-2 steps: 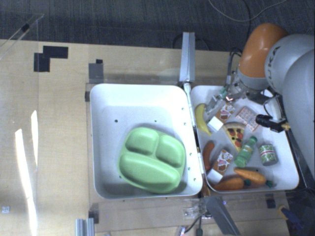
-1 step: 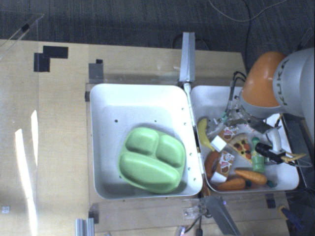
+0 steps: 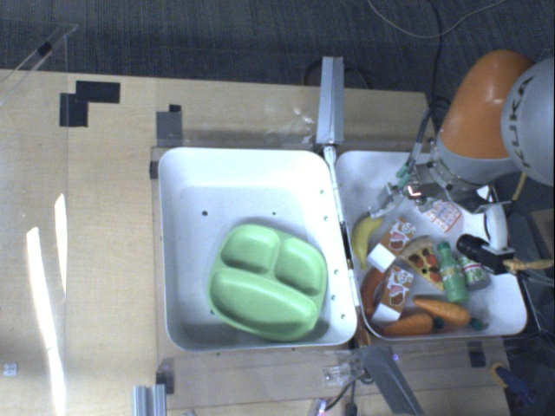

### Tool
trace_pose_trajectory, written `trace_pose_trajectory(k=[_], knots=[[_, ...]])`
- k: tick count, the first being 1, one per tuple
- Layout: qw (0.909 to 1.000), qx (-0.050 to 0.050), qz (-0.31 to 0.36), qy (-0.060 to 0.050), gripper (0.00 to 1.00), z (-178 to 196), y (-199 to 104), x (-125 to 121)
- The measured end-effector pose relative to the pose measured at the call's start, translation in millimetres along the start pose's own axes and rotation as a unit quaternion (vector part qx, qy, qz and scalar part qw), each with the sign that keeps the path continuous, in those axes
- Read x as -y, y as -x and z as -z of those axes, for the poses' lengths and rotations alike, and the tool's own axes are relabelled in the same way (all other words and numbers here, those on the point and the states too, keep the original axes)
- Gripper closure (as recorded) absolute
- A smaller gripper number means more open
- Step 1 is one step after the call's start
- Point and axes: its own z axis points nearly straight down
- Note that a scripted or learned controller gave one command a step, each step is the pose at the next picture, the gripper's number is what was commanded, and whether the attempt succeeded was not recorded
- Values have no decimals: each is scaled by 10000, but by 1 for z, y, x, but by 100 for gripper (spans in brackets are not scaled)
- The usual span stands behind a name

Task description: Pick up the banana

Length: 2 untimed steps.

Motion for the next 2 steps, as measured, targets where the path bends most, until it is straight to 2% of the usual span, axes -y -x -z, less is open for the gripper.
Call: trace_pose_trajectory(k=[1,2], knots=[[9999,4,105,-8,0,-22,43,-14],[9992,9,395,-2,0,-1,66,-18]])
